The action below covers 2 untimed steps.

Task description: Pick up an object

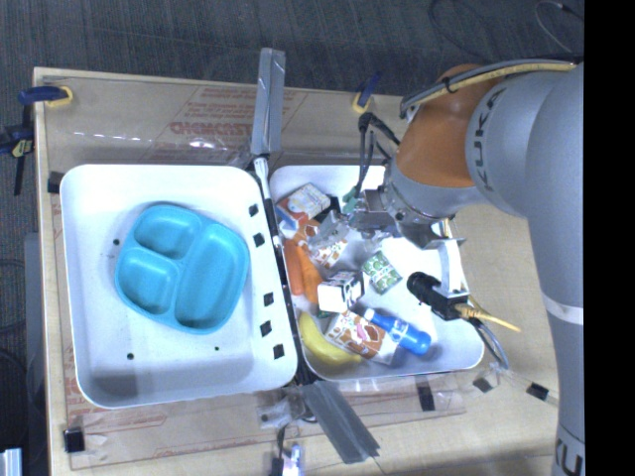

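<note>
Underneath, a wooden bench (149, 107) on dark carpet (149, 18) bears both bins; claw (355, 216) state unclear.

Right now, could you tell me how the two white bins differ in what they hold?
The left bin holds one thing, a blue divided tray lying flat near its middle; the right bin holds a crowded jumble, among it a banana, a blue bottle and small cartons. The arm's end effector reaches into the right bin, not the left bin. Both are shallow, white and set side by side.
</note>
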Available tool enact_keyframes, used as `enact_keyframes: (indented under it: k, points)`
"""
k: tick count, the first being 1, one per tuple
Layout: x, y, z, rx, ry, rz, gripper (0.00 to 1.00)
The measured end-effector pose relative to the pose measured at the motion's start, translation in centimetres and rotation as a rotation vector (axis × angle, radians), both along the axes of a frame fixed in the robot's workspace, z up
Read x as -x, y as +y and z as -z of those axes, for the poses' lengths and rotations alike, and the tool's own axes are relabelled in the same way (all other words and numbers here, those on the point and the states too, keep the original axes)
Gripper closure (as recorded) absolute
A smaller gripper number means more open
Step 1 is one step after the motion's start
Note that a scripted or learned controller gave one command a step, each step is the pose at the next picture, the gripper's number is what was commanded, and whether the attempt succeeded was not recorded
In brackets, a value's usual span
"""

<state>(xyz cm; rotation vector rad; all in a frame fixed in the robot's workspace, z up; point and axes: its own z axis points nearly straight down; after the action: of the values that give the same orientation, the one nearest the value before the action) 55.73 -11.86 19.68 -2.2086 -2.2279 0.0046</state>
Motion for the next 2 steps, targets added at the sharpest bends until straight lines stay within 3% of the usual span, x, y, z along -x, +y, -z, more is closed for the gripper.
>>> enact_keyframes:
  k: [1, 2]
  points:
    - [-0.3, -6.9, -0.7, 0.001, -0.004, -0.009, 0.0]
    - [2.0, -9.2, 10.6, 0.0, -0.001, -0.074, 0.0]
